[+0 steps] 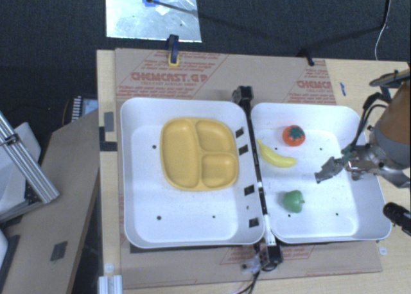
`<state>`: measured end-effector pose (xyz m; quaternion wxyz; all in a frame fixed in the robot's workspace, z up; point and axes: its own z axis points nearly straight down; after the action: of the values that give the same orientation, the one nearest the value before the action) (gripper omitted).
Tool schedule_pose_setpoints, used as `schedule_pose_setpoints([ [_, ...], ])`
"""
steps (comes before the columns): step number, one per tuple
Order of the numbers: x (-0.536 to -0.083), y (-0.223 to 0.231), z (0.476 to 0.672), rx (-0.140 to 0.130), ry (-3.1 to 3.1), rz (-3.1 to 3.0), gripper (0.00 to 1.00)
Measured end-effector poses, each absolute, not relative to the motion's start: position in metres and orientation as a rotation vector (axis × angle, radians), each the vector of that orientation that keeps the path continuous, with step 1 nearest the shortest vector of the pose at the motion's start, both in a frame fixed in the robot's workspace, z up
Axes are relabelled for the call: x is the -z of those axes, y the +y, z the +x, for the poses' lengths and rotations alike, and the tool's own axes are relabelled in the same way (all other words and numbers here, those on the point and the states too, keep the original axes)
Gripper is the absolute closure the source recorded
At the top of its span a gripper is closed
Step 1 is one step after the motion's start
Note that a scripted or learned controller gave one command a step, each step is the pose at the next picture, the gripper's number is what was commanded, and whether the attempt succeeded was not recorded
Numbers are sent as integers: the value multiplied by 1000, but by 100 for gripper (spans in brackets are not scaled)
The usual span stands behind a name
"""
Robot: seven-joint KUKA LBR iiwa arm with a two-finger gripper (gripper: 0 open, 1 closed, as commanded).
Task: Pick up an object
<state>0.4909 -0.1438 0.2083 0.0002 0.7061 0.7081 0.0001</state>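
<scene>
The gripper hovered in the right bin near its right edge, jaw state unclear. Best centred squarely above the green pepper before descending.

The divided plate lies in the left bin; in the right bin, the tomato is behind the banana; the pepper lies nearest the front.
</scene>
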Motion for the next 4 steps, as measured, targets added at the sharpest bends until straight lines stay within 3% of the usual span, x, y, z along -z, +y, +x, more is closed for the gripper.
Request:
schedule_pose_setpoints([
  [2,-98,-149,501,1,2223,2222,0],
  [3,-84,-149,502,0,2222,2222,0],
  [4,-95,-149,503,-2,2220,2221,100],
])
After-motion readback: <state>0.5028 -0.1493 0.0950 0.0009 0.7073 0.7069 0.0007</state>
